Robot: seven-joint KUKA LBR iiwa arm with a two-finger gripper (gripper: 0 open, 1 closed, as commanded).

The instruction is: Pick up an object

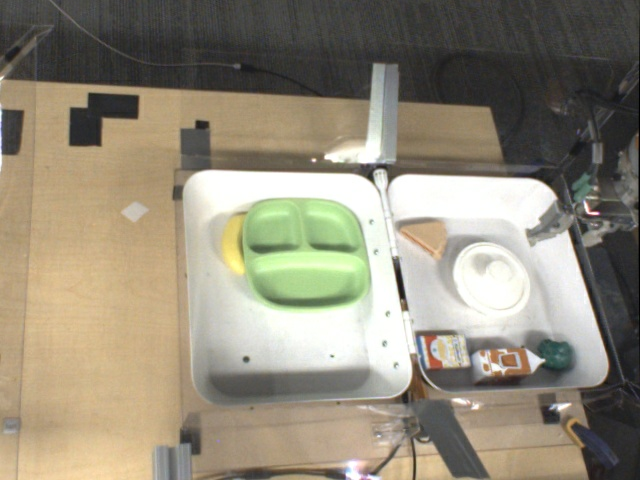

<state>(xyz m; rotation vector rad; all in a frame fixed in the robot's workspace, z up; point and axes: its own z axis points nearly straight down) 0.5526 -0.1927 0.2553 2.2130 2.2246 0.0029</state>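
In the right bin (560, 193) lie a tan wedge of bread (425, 236), a round white bowl (491, 276), a small red and white box (443, 351), a brown carton on its side (503, 365) and a small green object (556, 354). The left bin (215, 348) holds a green divided plate (303, 251) that partly covers a yellow item (232, 244). My gripper (546, 229) hangs over the right bin's right edge, to the right of the white bowl and apart from it. I see nothing held in it.
A metal post (384, 113) stands at the back between the bins. Cables and dark equipment (600, 128) crowd the far right. Wooden bench (90, 268) spreads to the left of the bins.
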